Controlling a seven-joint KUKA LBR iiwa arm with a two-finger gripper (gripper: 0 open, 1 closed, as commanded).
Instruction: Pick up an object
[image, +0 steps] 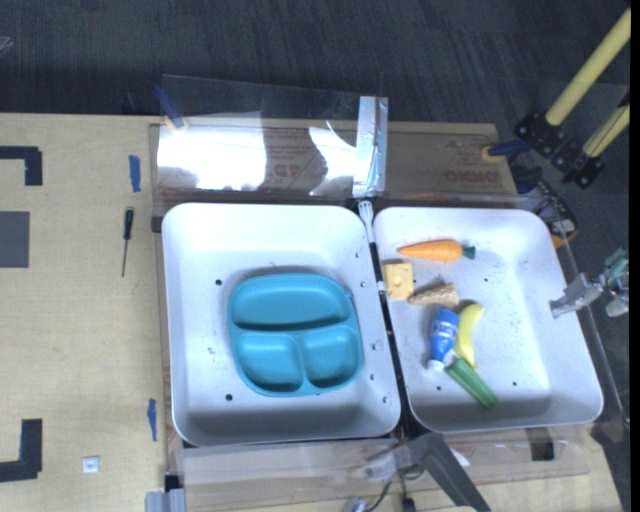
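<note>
The right bin (520, 390) holds several small objects. An orange carrot (432, 251) lies near its back wall. Just below it, against the divider, is a yellow cheese-like block (399, 280), and a brown lump (435, 294) lies beside that. A blue and white tube (442, 337) lies beside a yellow banana (468, 333). A green cucumber-like piece (472, 384) touches the banana's lower end. The left bin (190, 240) holds a blue divided tray (294, 331).
A small grey metal fitting (582, 293) sticks in over the right bin's right rim. A clear plastic sheet (270, 145) stands behind the bins. Yellow poles (590, 70) cross the top right corner. The wooden bench (70, 330) extends to the left.
</note>
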